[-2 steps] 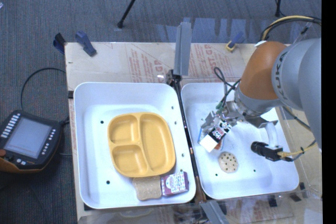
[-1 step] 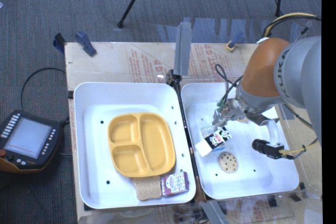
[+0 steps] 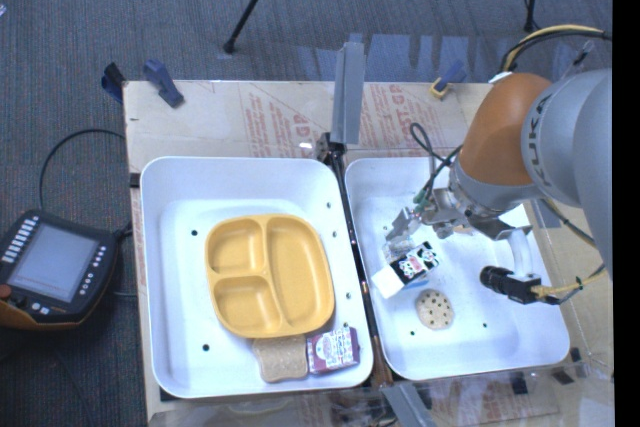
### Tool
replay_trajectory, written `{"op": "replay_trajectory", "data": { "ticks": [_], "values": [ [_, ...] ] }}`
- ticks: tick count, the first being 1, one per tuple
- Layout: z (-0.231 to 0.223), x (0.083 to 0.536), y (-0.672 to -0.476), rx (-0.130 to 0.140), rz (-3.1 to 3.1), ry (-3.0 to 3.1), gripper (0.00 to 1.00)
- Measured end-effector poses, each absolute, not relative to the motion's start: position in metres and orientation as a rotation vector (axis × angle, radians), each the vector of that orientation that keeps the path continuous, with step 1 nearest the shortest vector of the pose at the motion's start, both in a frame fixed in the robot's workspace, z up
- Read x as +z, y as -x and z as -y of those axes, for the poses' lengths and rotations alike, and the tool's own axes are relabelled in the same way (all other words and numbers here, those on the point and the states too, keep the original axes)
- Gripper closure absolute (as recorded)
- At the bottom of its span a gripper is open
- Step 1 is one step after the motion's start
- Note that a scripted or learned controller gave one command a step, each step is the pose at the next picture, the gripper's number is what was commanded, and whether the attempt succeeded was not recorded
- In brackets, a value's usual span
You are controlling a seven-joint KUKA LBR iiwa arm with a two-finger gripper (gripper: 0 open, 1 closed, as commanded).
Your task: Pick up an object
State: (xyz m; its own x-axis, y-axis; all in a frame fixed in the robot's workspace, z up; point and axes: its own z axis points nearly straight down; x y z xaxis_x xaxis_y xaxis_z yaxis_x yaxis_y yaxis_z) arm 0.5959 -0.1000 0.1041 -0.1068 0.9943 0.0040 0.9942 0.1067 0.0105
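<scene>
My gripper (image 3: 404, 229) hangs over the left part of the right bin (image 3: 540, 340), at the end of the grey and orange arm (image 3: 520, 140). Directly below it in the view lies a small white carton with a black cow pattern (image 3: 408, 269), tilted, its white end towards the bin's left wall. From this angle I cannot tell whether the gripper touches the carton. A round brown cookie (image 3: 434, 310) lies a little nearer the front, apart from the carton.
The left bin (image 3: 165, 205) holds a yellow divided plate (image 3: 268, 273), a slice of toast (image 3: 278, 358) and a dark pink packet (image 3: 333, 349) at its front edge. A black connector on a cable (image 3: 505, 282) hangs over the right bin. A teach pendant (image 3: 50, 265) lies left of the bench.
</scene>
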Motion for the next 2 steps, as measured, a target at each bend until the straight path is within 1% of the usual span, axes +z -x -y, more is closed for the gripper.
{"op": "replay_trajectory", "data": {
  "ticks": [1,2],
  "values": [
    [0.0863,0.0850,-0.5165,-0.006,-2.214,-2.239,0.00],
    [0.0873,0.0940,-0.5162,-0.008,-2.209,-2.248,1.00]
  ]
}}
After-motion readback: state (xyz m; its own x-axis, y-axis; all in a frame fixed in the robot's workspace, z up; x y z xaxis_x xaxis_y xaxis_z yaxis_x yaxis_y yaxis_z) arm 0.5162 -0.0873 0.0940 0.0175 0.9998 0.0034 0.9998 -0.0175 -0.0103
